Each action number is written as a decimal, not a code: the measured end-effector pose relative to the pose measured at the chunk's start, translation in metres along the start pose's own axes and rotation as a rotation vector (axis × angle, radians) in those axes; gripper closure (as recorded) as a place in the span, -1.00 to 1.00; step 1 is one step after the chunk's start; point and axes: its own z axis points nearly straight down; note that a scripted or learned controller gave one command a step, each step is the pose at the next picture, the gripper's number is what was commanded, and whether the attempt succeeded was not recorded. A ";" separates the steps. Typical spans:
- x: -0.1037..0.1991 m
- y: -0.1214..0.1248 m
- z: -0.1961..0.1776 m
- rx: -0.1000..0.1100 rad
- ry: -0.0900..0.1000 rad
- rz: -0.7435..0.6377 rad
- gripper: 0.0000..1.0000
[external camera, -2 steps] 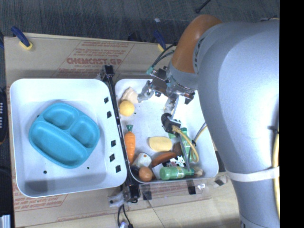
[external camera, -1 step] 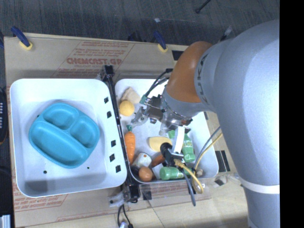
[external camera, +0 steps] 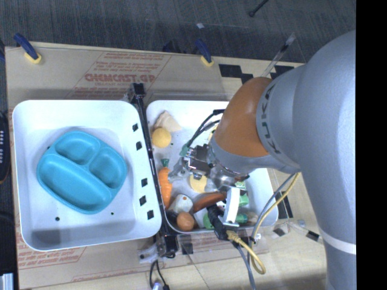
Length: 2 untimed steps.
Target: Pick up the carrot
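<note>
The carrot is orange and lies lengthwise against the left wall of the right bin, pointing toward the front. My gripper hangs low over the middle of that bin, just right of the carrot's upper end and apart from it. The grey arm with its orange band hides much of the bin's right half. Nothing shows between the gripper's parts.
Around the carrot lie a yellow ball, a pale lumpy piece, a yellow bit, a red sausage shape, a white piece and a brown egg shape. The left bin holds a blue divided plate.
</note>
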 end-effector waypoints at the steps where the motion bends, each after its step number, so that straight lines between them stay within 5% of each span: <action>1: -0.018 0.104 0.026 0.000 0.000 0.306 -1.00; 2: -0.058 0.044 0.091 -0.028 0.015 0.285 -1.00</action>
